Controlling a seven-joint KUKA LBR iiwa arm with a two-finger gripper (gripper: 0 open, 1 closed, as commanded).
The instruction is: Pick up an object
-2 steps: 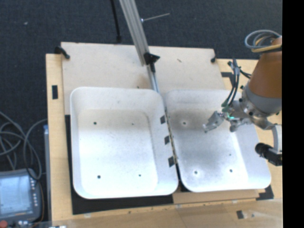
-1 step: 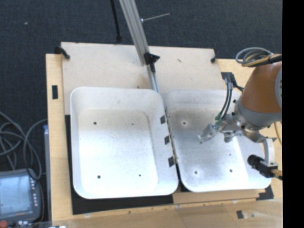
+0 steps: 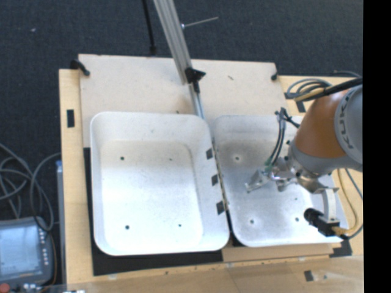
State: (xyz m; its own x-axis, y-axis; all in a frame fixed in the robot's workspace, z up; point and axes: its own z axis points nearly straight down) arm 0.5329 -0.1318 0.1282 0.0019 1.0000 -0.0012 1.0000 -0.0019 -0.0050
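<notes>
1. Tabletop [image 3: 140, 84]: a pale board on a wider wooden base, with dark carpeted floor [image 3: 73, 17] around it. You have two shallow white bins side by side on it.

2. Left bin [image 3: 101, 182]: its floor shows faint grey speckling and three small dark dots. Its right rim touches or slightly overlaps the right bin's rim; small black clips [image 3: 215, 180] sit along that seam.

3. Right bin [image 3: 238, 139]: speckled floor, with two small dark dots near its left side.

4. Arm [image 3: 324, 133]: it enters from the right, with the orange band sitting over the right bin's right half. Dark cables [image 3: 282, 133] run along it down to the wrist.

5. Gripper [image 3: 269, 180]: a metallic assembly low over the middle of the right bin, reaching toward the bin's left side. You cannot tell from this angle whether it is wide, narrow or holding something; the detail is too small and blurred.

6. Object to pick: you cannot make it out with any certainty in either bin at this resolution, so its place cannot be stated.

7. Surroundings: a slanted aluminium mast [image 3: 171, 29] crosses from the top edge to a black clamp [image 3: 194, 75] at the board's rear. A grey pendant with a screen [image 3: 21, 252] lies on the floor at lower left, with loose cables [image 3: 24, 176] above it.
</notes>
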